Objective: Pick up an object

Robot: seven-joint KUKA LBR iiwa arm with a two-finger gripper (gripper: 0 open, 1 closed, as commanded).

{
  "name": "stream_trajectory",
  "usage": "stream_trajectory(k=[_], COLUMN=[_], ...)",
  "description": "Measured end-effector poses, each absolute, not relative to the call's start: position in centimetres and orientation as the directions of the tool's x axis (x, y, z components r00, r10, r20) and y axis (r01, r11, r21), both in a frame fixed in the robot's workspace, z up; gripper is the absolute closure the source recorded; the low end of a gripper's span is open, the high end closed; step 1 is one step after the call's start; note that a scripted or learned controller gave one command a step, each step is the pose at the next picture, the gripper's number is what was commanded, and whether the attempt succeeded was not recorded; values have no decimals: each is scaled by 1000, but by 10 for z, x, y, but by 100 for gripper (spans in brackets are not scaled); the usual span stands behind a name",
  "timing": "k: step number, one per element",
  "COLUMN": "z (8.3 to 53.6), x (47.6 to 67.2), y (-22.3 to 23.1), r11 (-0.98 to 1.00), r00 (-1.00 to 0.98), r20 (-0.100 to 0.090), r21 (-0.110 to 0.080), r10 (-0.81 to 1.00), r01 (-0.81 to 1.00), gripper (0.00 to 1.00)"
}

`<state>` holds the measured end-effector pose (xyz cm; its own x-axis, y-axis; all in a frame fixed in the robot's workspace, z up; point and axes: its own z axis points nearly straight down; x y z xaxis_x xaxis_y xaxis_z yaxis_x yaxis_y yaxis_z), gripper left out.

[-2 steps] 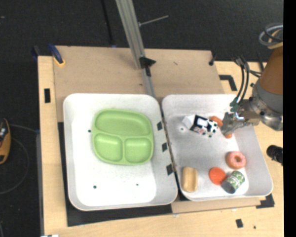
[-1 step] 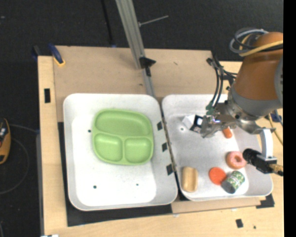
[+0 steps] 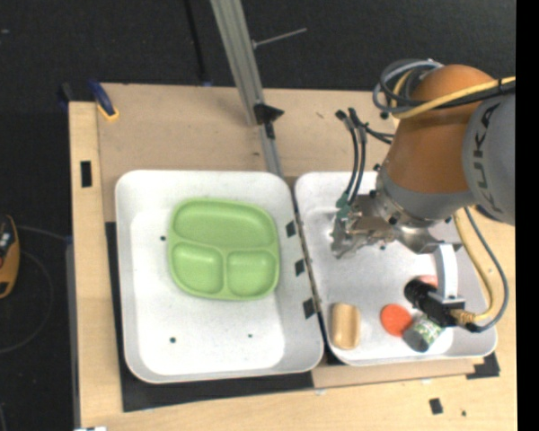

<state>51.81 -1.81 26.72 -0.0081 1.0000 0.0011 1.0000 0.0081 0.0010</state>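
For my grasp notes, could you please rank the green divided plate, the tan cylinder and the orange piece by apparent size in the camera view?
1. green divided plate
2. tan cylinder
3. orange piece, partly hidden by neighbouring items, so its rank is unsure.

- arm (image 3: 449, 142): grey housing, fat orange band above wrist, dark lettering on the grey shell
- yellow, grey and black cables looped around it
- claw (image 3: 346, 241): grey metal

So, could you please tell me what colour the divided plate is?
Light green plate, shown in the camera view.
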Motion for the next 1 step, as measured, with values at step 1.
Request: stream_trajectory(k=[1], z=[250], x=[520], y=[33], r11=[7], r00=[-7], r20=[1], r21=[-1], r10=[1000], r01=[1000], gripper=[100])
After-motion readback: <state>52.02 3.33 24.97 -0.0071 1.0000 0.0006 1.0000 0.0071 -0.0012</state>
